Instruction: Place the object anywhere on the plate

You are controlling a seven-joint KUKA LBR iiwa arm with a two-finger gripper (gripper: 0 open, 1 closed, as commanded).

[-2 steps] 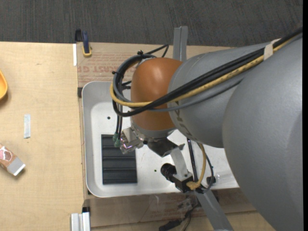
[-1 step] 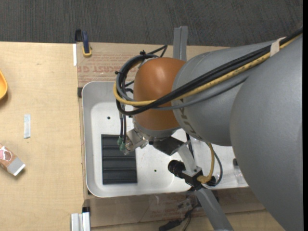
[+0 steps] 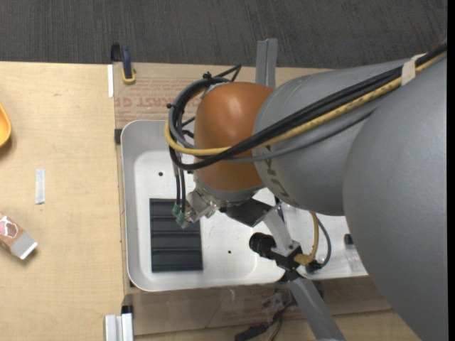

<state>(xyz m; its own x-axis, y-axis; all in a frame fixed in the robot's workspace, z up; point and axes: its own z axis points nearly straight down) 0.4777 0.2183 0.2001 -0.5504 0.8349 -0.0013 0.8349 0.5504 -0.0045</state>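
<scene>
Nearest the lens, the grey arm (image 3: 355,141) filled the right half of my view, with black and yellow cables (image 3: 178,137) looped off its side. Below it sat the orange band (image 3: 227,133), directly over the left-hand white bin (image 3: 135,190).

Under the band, the gripper (image 3: 189,213) pointed down into the bin, and a small green part showed at its left edge. The wrist hid the rest. I could not tell how far open it was, or whether it held anything.

On the bin floor, a black ribbed slab (image 3: 175,244) lay flat in the near left corner, its long side along the bin's left wall. The slab's far end lay just beneath the gripper; I could not tell whether they touched. A black connector (image 3: 261,244) hung below the wrist, to the slab's right.

On the bare bench to the left, well apart from the bin, I noted a red-and-white packet (image 3: 15,237), a small pale strip (image 3: 40,186) and an orange item (image 3: 3,128) cut by the frame edge.

Beyond the bin lay brown cardboard with red print (image 3: 153,94), a blue clamp (image 3: 126,64) at the bench's far edge and a grey post (image 3: 266,59). Dark carpet (image 3: 178,13) lay farthest off.
</scene>
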